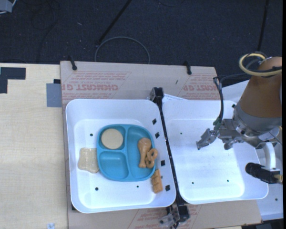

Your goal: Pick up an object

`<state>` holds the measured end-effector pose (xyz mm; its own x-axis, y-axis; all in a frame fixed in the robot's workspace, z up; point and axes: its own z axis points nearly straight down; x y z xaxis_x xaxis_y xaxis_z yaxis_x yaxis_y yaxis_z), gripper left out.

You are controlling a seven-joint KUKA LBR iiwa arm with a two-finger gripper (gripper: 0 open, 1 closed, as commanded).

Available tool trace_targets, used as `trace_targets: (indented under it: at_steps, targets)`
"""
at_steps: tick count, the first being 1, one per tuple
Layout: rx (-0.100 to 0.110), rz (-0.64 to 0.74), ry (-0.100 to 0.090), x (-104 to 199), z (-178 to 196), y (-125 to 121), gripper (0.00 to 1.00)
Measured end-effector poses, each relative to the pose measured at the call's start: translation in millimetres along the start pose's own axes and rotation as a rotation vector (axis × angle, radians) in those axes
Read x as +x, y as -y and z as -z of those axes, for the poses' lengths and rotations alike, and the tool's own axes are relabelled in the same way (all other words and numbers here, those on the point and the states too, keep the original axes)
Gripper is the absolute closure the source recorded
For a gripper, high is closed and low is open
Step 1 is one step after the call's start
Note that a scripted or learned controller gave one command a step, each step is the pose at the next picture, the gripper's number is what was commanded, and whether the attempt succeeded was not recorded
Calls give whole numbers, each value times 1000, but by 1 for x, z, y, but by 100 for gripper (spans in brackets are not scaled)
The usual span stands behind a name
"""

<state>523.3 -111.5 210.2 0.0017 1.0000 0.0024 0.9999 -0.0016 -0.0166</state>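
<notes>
Camera view puts my hand [205, 140] over the right bin [219, 194], fingers apart, gripping nothing. Well left of it, the pretzel [147, 152] on the tray [115, 168] looks light and brittle; I'd pinch its narrow middle.

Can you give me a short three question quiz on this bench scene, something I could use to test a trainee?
1. True or false: the blue divided plate sits in the left bin.
2. Over which bin does the tool hover? A) left bin B) right bin C) neither.
3. Fill in: the round tan piece lies in the plate's upper-left ____.

Key:
1. True. The pale toast-like piece lies beside the plate, on the bin floor at its left.
2. B. The arm reaches in from the right.
3. Compartment. The twisted brown pieces fill the right one.
</notes>
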Motion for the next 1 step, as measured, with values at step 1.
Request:
trace_targets:
  at_steps: [1]
  targets:
    - [-12,2,1,0,7,-2,0]
